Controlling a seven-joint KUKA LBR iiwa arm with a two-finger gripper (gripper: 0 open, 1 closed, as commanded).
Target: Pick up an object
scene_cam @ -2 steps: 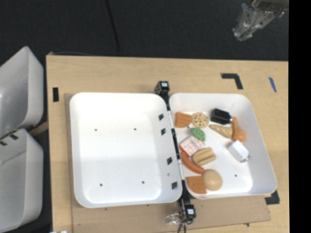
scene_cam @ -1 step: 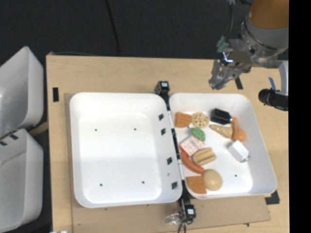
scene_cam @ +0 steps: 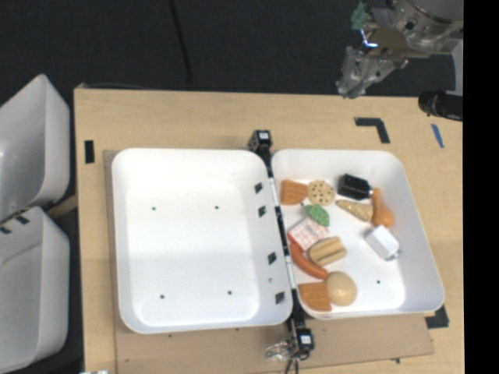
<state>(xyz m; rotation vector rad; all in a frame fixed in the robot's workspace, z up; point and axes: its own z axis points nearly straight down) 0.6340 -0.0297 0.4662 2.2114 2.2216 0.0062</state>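
Note:
The right bin [scene_cam: 405, 287] holds several small items: a black block [scene_cam: 353, 185], a round cookie [scene_cam: 320, 192], an orange carrot [scene_cam: 380, 207], a white block [scene_cam: 382, 242], a hotdog bun [scene_cam: 327, 250], a red sausage [scene_cam: 306, 262], a pale round ball [scene_cam: 341, 288] and a small green piece [scene_cam: 317, 215]. My gripper [scene_cam: 357, 75] hangs high at the upper right, above the bench's far edge and well away from the bin. Nothing is visible between its fingers.
The left bin [scene_cam: 187, 240] lies beside the right one, joined by a central hinge strip [scene_cam: 273, 232]. Black corner marks [scene_cam: 374, 127] sit on the wooden bench. White shapes [scene_cam: 27, 209] stand off the bench at left.

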